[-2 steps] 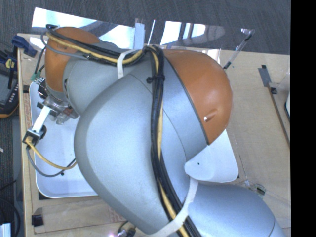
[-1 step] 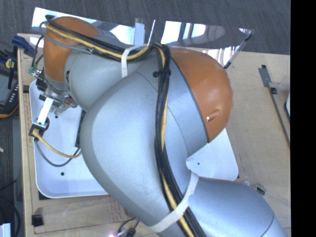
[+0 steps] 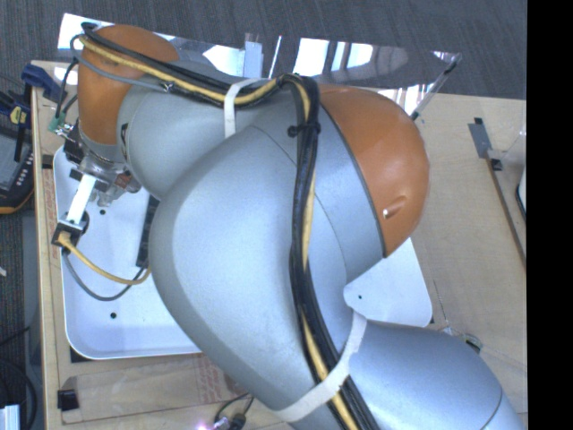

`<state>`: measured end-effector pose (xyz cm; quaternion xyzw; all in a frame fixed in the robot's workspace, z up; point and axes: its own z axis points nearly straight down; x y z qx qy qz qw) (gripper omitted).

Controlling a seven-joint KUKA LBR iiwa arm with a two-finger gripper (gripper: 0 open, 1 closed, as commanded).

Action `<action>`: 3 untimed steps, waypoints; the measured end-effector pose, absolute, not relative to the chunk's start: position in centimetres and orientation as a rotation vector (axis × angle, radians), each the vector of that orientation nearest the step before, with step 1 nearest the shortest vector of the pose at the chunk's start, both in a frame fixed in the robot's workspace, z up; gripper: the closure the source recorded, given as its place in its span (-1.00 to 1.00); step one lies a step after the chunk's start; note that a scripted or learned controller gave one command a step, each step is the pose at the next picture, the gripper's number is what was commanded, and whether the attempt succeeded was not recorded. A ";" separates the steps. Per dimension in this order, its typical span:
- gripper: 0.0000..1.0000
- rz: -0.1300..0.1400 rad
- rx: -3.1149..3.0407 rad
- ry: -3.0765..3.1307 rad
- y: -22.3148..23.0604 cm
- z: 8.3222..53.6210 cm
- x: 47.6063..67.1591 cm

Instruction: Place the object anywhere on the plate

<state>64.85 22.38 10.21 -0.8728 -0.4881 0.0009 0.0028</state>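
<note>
Looking down on the counter [image 3: 466, 195], I get mostly arm [image 3: 260, 267]. Its grey body comes in from the right and lies across the middle of the view, covering nearly all of the right bin [image 3: 398, 298] and the right side of the left bin [image 3: 85, 330]. Orange bands show in two places: a broad one [image 3: 385, 168] on the big joint over the right bin, and another [image 3: 112, 70] above the wrist at the upper left. A black and yellow cable bundle [image 3: 304, 204] runs along the arm, held by pale ties.

The claw [image 3: 103, 184] sits over the far left part of the left bin, just under the wrist and close to the bin's left wall. From this angle I cannot tell whether it is released or clenched, or whether anything is in it.

I cannot tell where the object or the plate lies, because the arm hides the greater part of both bins. The bare white floor of the left bin carries two small dark specks [image 3: 114, 315], too small to identify.

A blue clamp [image 3: 36, 74] sits at the counter's far left corner, and dark carpet [image 3: 269, 3] lies past the far edge.
</note>
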 end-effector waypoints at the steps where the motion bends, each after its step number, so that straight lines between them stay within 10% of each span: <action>1: -1.00 0.004 -2.736 -1.532 22.4 10.2 64.8; 2: -1.00 0.010 -2.708 -1.588 21.7 9.1 59.6; 3: -1.00 -0.001 -2.489 -1.915 22.0 21.6 62.6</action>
